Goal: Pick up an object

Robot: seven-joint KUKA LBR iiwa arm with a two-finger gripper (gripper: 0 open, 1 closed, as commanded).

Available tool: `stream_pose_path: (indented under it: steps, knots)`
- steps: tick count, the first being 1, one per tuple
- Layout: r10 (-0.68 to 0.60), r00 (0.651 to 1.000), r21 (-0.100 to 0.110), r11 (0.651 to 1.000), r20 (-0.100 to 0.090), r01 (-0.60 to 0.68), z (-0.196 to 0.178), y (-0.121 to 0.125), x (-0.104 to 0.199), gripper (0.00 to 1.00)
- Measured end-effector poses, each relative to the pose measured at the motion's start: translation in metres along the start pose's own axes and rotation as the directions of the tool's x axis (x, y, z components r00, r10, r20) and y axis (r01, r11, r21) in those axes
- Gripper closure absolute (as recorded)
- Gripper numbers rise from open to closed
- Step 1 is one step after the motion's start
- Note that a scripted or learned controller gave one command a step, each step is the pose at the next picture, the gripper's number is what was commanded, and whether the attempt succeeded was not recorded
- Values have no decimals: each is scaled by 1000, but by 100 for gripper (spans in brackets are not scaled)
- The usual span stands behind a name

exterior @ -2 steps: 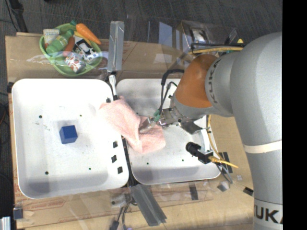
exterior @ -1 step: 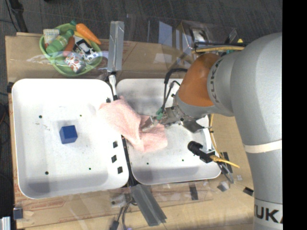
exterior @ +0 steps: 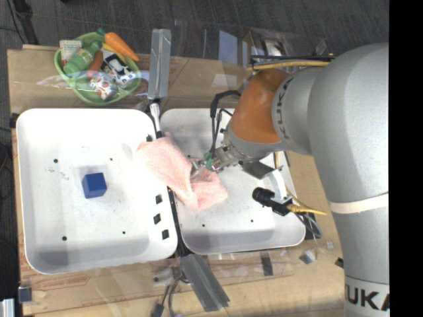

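We see the tool (exterior: 206, 162) down on a crumpled pink cloth (exterior: 178, 170) draped over the divider between both bins, mostly right bin (exterior: 231, 243); can't tell its grip state.

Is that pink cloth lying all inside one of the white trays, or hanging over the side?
Hanging over. The pink cloth is draped across the divide, part in the left tray, part in the right tray.

You see a soft, matt pink cloth (exterior: 180, 170) draped over smooth white plastic bins (exterior: 39, 177). A blue cube (exterior: 94, 184) looks matt; the arm (exterior: 344, 124) has a satin grey shell.
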State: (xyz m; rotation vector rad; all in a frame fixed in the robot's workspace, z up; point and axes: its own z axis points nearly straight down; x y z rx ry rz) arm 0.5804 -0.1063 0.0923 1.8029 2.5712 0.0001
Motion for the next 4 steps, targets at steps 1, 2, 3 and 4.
stream_pose_path:
  steps: [1,2,3,4]
  knots:
    - [-49,999,6,999,-5,49,1,-7,7,0]
    - [-53,999,9,999,-6,53,-8,-7,8,100]
    - [-64,998,2,998,-1,64,-109,-1,-10,100]
    - [147,989,3,989,-1,-147,-99,43,22,100]
